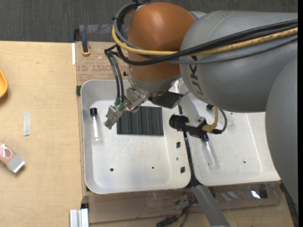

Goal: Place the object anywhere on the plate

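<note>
Gripper point(135, 100): at frame centre, above the plate; grip cannot be told.
Plate point(140, 121): dark, ribbed, in left bin point(128, 174).
Tube point(95, 125): laid left of plate, apart.

Two bins sat side by side on the table point(38, 79), a ribbed pad point(140, 121) and a tube point(95, 124) lay in the left bin point(128, 174), another tube point(209, 154) in the right bin point(236, 160), the arm point(213, 46) reached over both.

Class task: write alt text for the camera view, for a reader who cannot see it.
A grey arm with an orange band reaches from the right over the left white bin, above a dark ribbed plate. A clear tube lies left of the plate, another in the right bin.
</note>
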You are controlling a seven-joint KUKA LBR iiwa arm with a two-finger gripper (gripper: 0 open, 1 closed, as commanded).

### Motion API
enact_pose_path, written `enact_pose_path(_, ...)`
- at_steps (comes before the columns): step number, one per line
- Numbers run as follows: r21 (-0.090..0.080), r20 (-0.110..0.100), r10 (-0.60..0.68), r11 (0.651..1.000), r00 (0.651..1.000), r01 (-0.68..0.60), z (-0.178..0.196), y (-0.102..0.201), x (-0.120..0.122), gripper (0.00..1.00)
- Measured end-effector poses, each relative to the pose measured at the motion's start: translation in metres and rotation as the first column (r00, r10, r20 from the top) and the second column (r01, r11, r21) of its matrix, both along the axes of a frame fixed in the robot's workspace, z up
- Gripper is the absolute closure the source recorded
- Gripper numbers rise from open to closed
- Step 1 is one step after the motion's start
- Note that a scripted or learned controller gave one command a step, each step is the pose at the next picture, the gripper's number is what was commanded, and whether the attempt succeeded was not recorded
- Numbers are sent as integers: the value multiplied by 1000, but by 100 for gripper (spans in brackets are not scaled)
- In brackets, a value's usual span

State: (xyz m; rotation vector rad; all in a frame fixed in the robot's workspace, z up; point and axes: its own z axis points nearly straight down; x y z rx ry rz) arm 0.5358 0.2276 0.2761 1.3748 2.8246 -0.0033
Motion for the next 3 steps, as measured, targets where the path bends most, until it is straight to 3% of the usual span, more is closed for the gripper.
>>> enact_pose_path(1, -2, -1, -5, 1000, 1000, 5, 8, -2, 1, 100)
enact_pose_path(2, -1, 1, -277, 961, 961, 277, -18, -24, 63, 100)
enact_pose_path(3, 0, 1, -289, 957, 957, 289, -2, -57, 124, 100)
